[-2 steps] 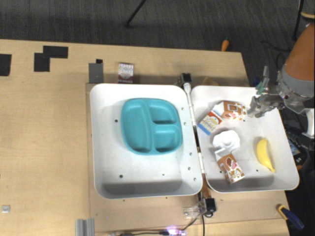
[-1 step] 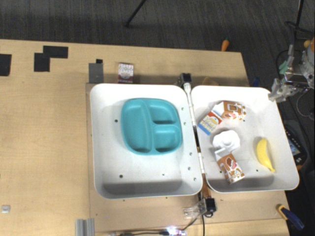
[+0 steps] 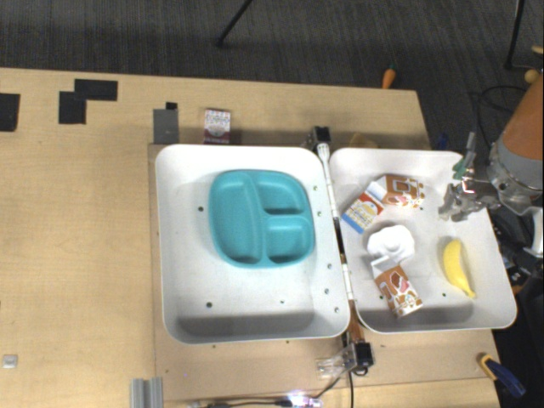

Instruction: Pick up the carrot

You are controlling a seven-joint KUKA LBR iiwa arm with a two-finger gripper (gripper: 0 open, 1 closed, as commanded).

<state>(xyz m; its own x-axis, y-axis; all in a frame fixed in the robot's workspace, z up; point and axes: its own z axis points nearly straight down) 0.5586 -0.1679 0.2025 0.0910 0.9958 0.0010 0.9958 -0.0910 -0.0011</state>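
The gripper hangs over the right bin's far right edge, above the banana; whether its fingers are spread, I cannot tell.

A pale wooden bench stands on dark grey carpeted floor.

Arm: cut off by the right picture edge, beside the right bin. Gripper, over that bin's right rim: finger detail too small to be read. Cartons' print in that bin: too small to be read.
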